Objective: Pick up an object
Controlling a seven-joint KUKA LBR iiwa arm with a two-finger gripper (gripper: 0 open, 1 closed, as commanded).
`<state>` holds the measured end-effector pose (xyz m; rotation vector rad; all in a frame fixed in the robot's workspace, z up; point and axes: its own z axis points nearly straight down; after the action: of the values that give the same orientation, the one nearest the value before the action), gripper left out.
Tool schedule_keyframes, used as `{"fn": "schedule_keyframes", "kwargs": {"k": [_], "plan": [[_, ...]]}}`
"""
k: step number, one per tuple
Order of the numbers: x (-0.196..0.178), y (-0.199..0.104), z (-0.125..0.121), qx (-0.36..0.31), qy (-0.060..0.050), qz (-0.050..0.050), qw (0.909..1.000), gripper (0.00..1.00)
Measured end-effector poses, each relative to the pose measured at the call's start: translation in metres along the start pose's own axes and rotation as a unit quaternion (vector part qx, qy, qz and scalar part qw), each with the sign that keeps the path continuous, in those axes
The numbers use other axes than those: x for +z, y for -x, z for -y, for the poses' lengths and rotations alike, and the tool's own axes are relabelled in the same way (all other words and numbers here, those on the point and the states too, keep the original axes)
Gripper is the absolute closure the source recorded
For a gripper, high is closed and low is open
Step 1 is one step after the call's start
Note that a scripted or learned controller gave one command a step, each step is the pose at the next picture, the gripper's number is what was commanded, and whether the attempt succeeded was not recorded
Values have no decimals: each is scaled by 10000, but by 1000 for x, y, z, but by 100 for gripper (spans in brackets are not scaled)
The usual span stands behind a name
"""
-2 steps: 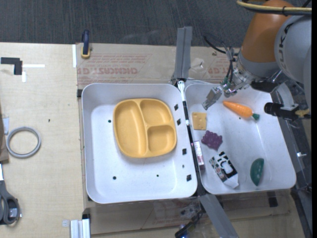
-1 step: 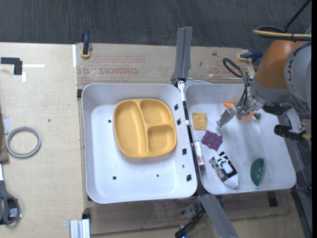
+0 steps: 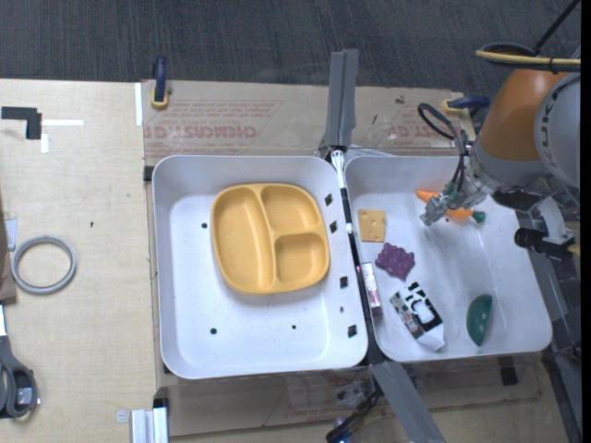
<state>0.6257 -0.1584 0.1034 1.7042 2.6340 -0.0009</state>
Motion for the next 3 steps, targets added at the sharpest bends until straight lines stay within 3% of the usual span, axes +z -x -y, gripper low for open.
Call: {"fn": "schedule_keyframes", "kwargs": {"k": [1,2,3], "plan": [[10,26,-7,-77,-2,-5,10000,100],[-136,-19,-14,-1875,2,-6,9823,100],[-135,-19,-14,-1875,1,-7,9823,0]]}}
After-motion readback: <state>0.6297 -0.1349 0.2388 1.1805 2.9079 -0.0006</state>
